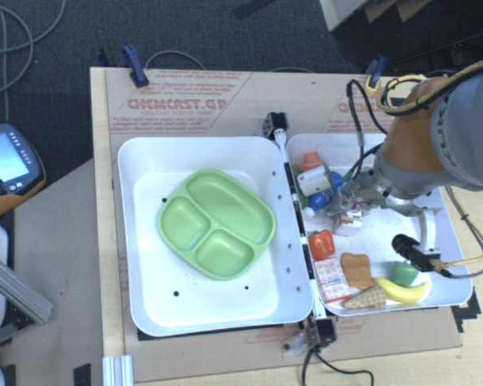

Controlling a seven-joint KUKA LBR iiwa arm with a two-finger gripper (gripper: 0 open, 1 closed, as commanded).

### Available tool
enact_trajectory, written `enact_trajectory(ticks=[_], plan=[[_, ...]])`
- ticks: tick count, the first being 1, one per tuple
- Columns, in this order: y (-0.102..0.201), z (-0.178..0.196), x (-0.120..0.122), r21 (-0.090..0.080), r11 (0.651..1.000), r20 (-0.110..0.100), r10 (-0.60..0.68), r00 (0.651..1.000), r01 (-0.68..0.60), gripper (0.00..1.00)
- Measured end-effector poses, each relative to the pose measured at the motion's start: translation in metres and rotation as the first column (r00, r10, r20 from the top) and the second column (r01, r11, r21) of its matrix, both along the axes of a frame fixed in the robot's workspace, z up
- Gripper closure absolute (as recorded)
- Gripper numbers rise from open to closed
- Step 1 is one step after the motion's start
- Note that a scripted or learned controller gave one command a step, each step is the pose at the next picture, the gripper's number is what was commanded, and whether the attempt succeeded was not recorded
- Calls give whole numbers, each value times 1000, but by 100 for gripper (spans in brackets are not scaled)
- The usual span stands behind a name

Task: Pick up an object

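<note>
Clutter in the right bin [459, 296] half hides the tool [348, 207]; whether it is spread or pinching something cannot be told.

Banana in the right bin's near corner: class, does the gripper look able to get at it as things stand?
Probably yes. The banana lies on top at the bin's edge, uncovered, though a green fruit touches it. The gripper is over the same bin.
</note>
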State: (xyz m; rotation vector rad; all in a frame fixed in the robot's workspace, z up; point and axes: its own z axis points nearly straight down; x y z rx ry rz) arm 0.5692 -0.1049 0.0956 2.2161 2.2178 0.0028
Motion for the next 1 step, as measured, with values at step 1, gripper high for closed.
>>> enact_trajectory(ticks=[1], plan=[[73,95,25,6,1000,7,9,1000,-9,100]])
